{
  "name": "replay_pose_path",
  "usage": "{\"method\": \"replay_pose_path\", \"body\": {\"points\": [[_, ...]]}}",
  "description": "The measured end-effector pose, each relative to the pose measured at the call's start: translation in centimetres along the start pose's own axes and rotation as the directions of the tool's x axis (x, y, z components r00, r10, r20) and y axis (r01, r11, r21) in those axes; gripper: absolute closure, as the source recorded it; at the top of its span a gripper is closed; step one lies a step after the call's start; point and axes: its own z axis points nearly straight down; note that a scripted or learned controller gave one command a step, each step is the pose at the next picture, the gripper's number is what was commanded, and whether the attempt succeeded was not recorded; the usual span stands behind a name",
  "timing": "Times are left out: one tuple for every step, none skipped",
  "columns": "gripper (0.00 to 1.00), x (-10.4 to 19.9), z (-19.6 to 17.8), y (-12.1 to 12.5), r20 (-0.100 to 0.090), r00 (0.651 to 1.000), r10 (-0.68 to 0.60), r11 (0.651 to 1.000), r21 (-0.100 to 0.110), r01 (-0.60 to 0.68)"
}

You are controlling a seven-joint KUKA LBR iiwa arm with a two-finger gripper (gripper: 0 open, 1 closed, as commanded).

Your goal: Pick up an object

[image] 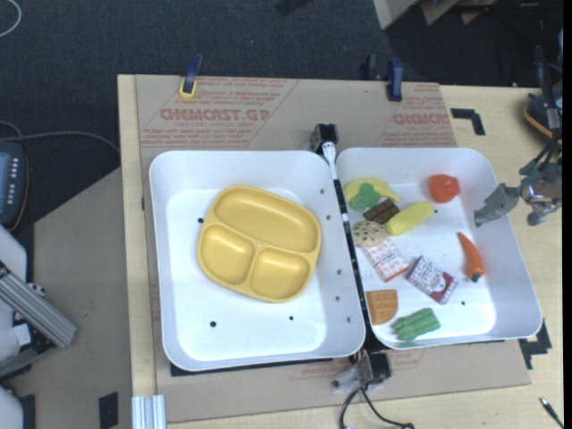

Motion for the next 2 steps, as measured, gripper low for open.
{"method": "replay_pose_path", "body": {"points": [[0.00, 0.1, -0.7, 0.2, 0.004, 1.000, -0.004, 1.000, -0.013, 0.004], [0.00, -0.6, 4.1, 0.8, 0.001, 1.000, -0.003, 1.000, -0.007, 0.003]]}}
